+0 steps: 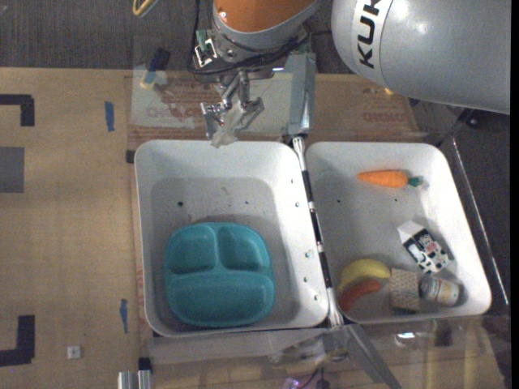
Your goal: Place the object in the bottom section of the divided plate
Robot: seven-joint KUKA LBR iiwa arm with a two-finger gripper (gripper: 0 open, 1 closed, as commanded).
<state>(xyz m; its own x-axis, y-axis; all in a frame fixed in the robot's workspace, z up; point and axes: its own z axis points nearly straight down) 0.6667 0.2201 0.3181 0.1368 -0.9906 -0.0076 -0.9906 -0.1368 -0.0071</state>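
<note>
On my screen the only lettering I can read is "KUKA" in black capitals, running up the grey arm [430, 31] at the top right, its last letter cut by the frame edge. The small carton [423, 247] in the right bin [470, 217] carries dark print too small to read.

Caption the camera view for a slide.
End effector above left bin holding teal divided plate; carrot in right bin.

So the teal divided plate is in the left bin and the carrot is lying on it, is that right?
Not quite. The teal divided plate is in the left bin, but the carrot is not on it; the camera view shows it lying in the right bin, near the far wall.
</note>
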